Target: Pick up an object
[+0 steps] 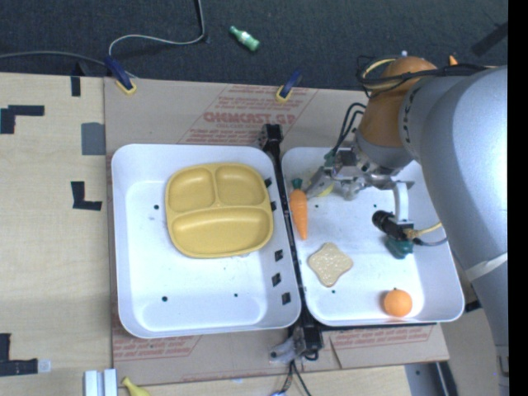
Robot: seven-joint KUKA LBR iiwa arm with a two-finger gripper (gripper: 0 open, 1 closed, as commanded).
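End effector [323,181]: low over the upper left part of the right bin [429,304], reaching in from the right; finger state cannot be told.
Carrot [299,213]: just below-left of end effector, lying lengthwise along the bin's left wall.
Bread slice [330,264]: below the carrot, flat on bin floor.
Orange [398,302]: near the bin's lower right corner.
Left bin [136,304]: yellow divided plate [219,209] inside.
Counter [49,246]: carries both bins.

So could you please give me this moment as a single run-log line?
gripper: above right bin's top-left | carrot: just left of gripper, unheld | bread slice, orange: right bin | yellow divided plate: left bin
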